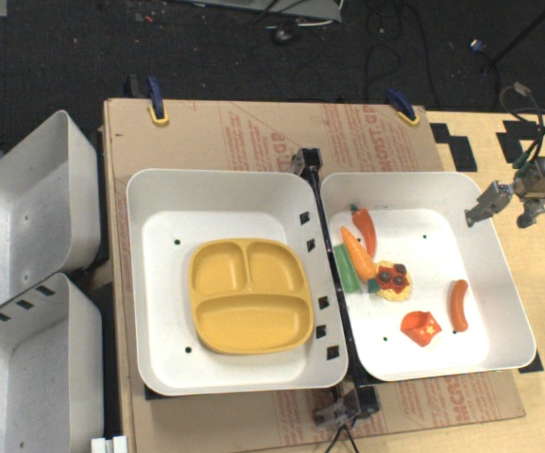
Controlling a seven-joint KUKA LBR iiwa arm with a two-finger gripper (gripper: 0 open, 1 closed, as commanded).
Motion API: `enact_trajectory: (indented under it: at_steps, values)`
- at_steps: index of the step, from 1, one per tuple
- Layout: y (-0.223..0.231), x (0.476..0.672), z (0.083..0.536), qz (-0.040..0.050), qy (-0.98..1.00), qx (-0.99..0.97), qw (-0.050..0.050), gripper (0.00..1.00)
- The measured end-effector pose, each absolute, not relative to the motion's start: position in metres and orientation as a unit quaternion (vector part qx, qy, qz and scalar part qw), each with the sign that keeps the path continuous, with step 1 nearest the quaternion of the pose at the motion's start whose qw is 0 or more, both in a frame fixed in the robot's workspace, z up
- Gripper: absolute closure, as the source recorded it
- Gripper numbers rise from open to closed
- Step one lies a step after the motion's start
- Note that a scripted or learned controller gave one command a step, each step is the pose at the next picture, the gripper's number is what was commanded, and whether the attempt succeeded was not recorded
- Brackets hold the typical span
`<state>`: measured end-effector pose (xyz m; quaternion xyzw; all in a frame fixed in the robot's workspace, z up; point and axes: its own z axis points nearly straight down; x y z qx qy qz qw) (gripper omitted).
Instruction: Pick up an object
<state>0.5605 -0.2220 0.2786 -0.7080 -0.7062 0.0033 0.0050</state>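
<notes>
The right white bin holds several toy foods: a red chili pepper, an orange carrot lying against a green piece, a small yellow pizza slice, a red pepper chunk and a brown sausage. My gripper hangs at the far right, over the bin's upper right rim, well away from the food. Its two fingers are spread apart and open with nothing between them.
The left white bin holds a yellow divided plate. Two more white bins stand off the bench at the left. Black clips join the two bins along the middle. Cables lie on the dark floor behind.
</notes>
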Motion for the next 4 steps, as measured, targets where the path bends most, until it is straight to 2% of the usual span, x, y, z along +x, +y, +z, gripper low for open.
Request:
enact_trajectory:
  at_steps: [1,2,4]
  values:
    - [-0.221,0.563,0.285,0.0002,-0.708,-0.707,0.0,0.0]
    - [-0.221,0.561,0.221,0.0015,-0.707,-0.708,0.003,0.0]
    - [-0.212,0.557,0.13,0.0007,-0.707,-0.707,0.001,0.0]
